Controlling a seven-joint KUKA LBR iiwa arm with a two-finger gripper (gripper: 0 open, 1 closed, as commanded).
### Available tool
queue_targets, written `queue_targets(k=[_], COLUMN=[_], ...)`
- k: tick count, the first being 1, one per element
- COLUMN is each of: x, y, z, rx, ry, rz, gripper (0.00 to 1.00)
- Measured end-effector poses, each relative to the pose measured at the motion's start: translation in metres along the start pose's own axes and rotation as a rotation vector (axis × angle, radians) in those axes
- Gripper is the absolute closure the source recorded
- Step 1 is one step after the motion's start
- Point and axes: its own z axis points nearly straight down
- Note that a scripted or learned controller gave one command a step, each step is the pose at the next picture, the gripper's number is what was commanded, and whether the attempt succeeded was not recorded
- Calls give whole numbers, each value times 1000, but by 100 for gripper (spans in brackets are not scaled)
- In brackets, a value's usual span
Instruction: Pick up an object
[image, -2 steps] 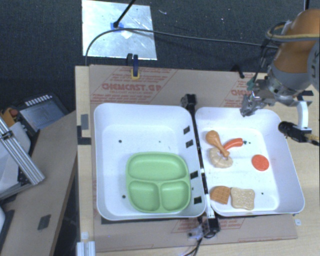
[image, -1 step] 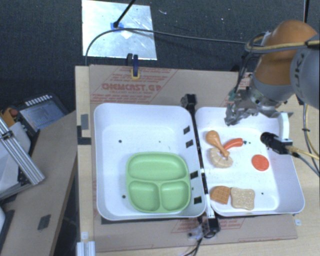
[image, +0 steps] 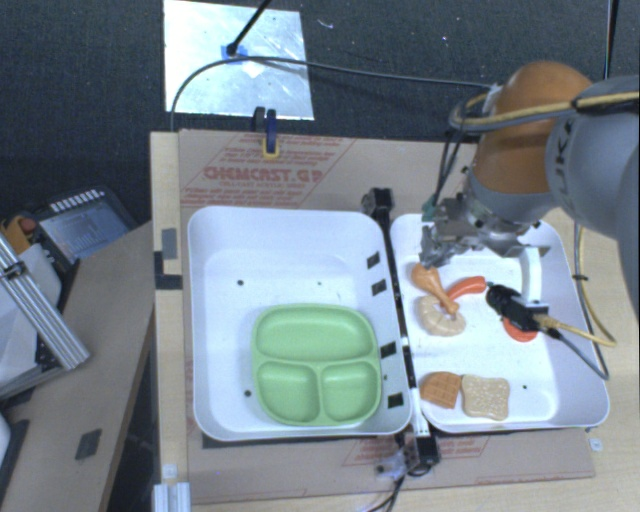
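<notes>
End effector (image: 437, 252) hovered over orange plastic drumstick (image: 431, 282) near right white bin's (image: 570, 400) far-left corner; finger state unclear; nothing lifted yet.

Arm (image: 560, 140) in from right — orange band up top, wrist bent down, hand (image: 437, 250) low, pointing down-left.

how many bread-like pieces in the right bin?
2, side by side at the right bin's near edge: a brown cracker and, to its right, a pale toast slice. The arm covers the bin's far end, so more may be hidden.
</notes>
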Motion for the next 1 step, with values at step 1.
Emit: queue_targets(k=[1], x=[48], y=[-23], z=[-12], rx=[-3], ry=[1], rz=[0], gripper=[100])
